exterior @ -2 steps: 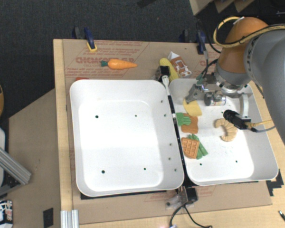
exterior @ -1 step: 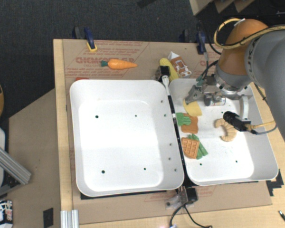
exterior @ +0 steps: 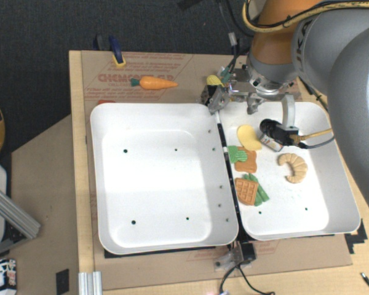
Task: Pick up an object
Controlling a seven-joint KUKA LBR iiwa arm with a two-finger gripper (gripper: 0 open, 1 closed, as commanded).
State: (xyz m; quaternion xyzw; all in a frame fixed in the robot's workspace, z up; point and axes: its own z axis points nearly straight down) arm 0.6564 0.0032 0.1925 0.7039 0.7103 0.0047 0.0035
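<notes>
Gripper (exterior: pixel 252 98) is hovering at the right bin's (exterior: pixel 301 211) 12 o'clock rim. Can't tell if it's spread or pressed together; nothing seen in it. Candidate objs are lying in that bin: yellow piece (exterior: pixel 248 137) approx 10 o'clock, croissant (exterior: pixel 293 166) near centre, upper waffle toy (exterior: pixel 243 158) & lower waffle toy (exterior: pixel 249 190) crowding the 9 o'clock wall. Risk, imo: waffles are sitting tight vs the wall, so a descent could be clipping the rim or nudging a neighbour. Bins are resting on cardboard (exterior: pixel 172 63), w/ a carrot (exterior: pixel 155 83) at its 12 o'clock; dark floor (exterior: pixel 37 17) is surrounding.
</notes>
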